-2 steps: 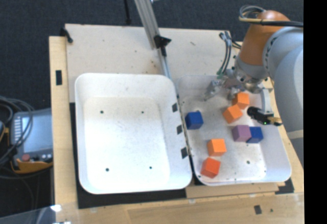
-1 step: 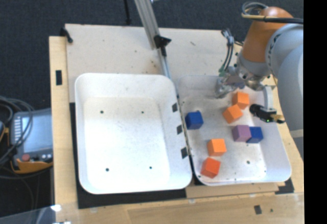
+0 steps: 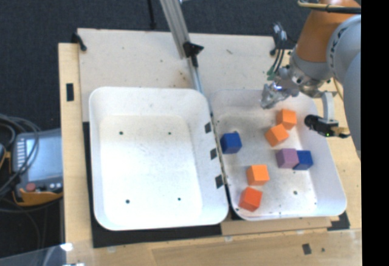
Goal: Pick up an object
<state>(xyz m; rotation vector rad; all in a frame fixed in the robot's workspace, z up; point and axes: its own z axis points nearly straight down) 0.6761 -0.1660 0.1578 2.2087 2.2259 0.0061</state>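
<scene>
The right bin [image 3: 322, 198] holds several foam cubes. Two orange cubes [image 3: 287, 118] [image 3: 277, 135] lie near its back, a blue cube [image 3: 230, 143] sits by its left wall, and a purple cube [image 3: 287, 157] touches another blue cube [image 3: 304, 160]. Toward the front lie an orange cube [image 3: 258, 174] and a red-orange one [image 3: 250, 198]. My gripper [image 3: 270, 98] hangs over the bin's back edge, just behind and left of the nearest orange cube, with nothing seen between its fingers.
The left bin [image 3: 152, 155] sits beside the right one. A slanted metal pole [image 3: 173, 13] runs down to the seam between the bins. A screen and cables [image 3: 30, 161] lie off the bench to the left.
</scene>
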